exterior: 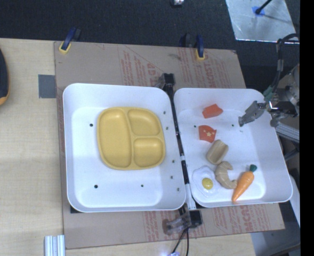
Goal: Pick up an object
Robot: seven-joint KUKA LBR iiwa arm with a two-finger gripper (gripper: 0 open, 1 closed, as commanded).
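The arm's tool (252, 112) hovered over the right shallow white bin (268, 143), near its upper right corner; whether it was open or closed could not be told.

Nothing showed in its grip. In that bin lay a red-orange wedge-shaped toy piece (212, 111), a red block with a pale mark (207, 134), a tan rounded chunk (217, 152), a beige curved piece (225, 175), a toy fried egg (204, 180) and an orange toy carrot with a green top (243, 184). The left white bin (82, 185) held a yellow divided plastic plate (130, 137). Both bins sat on the cardboard-covered desk (119, 63).
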